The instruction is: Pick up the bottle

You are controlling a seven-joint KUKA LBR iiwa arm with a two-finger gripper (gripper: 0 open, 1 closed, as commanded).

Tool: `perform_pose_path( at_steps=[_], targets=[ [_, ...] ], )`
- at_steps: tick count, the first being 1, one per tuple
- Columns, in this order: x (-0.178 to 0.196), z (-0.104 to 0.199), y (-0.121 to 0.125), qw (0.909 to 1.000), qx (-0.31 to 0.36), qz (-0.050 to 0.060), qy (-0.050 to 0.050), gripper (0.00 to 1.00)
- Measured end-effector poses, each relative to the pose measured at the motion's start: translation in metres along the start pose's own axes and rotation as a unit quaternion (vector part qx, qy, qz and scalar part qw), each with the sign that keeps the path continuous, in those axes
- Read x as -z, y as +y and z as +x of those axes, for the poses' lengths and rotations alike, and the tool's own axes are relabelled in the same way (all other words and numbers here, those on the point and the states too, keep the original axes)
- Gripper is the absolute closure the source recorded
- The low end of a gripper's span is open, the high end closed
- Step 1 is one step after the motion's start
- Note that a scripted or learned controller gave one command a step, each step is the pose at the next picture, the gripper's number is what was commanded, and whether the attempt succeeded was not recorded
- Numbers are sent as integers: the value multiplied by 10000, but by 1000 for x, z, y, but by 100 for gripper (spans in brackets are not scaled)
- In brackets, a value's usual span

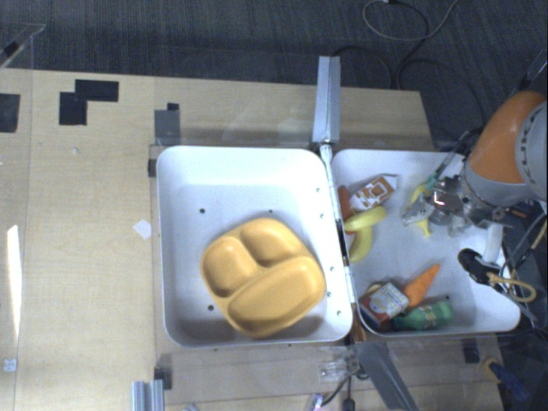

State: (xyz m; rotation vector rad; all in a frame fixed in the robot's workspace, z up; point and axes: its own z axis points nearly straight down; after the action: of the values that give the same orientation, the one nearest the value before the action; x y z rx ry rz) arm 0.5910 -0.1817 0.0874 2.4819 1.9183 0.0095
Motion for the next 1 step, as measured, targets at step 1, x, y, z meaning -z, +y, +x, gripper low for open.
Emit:
perform_pose_path(
  at_steps=[1],
  targets=[
    [116,8,81,9996,279,6,-9,0]
  ],
)
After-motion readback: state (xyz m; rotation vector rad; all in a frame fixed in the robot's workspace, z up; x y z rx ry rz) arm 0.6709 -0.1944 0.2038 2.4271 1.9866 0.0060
